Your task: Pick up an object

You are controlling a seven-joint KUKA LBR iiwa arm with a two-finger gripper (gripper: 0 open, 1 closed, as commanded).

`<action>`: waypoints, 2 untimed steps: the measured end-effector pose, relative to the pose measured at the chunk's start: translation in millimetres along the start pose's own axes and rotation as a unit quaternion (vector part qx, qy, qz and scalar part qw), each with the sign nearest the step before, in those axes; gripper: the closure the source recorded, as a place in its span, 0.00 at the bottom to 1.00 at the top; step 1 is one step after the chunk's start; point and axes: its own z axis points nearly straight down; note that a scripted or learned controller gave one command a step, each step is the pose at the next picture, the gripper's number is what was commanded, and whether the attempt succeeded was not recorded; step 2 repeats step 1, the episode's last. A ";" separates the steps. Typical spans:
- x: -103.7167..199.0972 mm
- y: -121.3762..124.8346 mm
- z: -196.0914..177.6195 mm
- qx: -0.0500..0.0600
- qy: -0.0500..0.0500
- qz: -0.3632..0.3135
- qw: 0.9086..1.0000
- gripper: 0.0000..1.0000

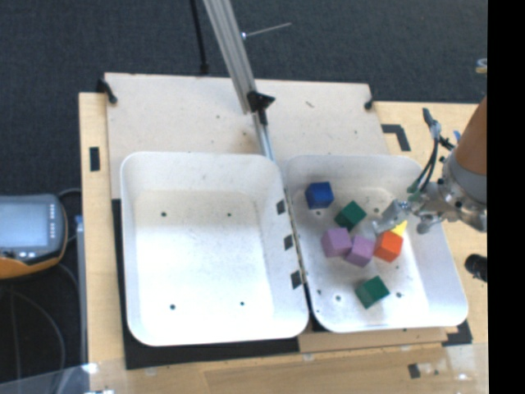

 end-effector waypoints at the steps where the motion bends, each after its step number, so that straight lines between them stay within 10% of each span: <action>1: -1.6 0.7 -11.2 -0.002 -0.001 0.001 1.000 1.00; 2: -1.6 0.7 -11.2 -0.002 -0.001 0.001 1.000 1.00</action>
